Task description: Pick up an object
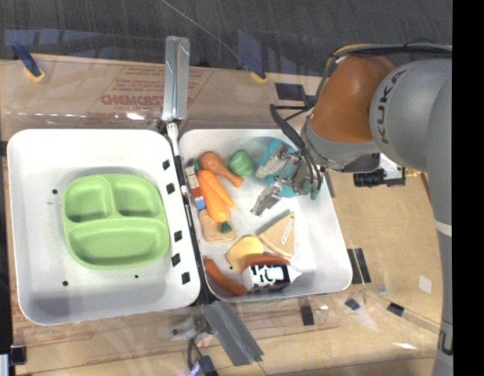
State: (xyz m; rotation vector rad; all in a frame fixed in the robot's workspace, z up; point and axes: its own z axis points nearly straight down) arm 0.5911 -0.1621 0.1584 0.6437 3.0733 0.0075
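Note:
My gripper hangs over the middle of the right bin, fingers spread apart with nothing between them. Just left of it lie two orange carrots, and a green pepper-like piece sits behind them. A tan wedge lies directly below the fingertips in the view. Near the bin's front are a yellow piece, a red-brown sausage and a black-and-white item. A teal object shows partly behind the gripper.
The left bin holds a green divided plate. A metal divider bar runs between the bins at the back. The arm's grey and orange body overhangs the right bin's far right corner.

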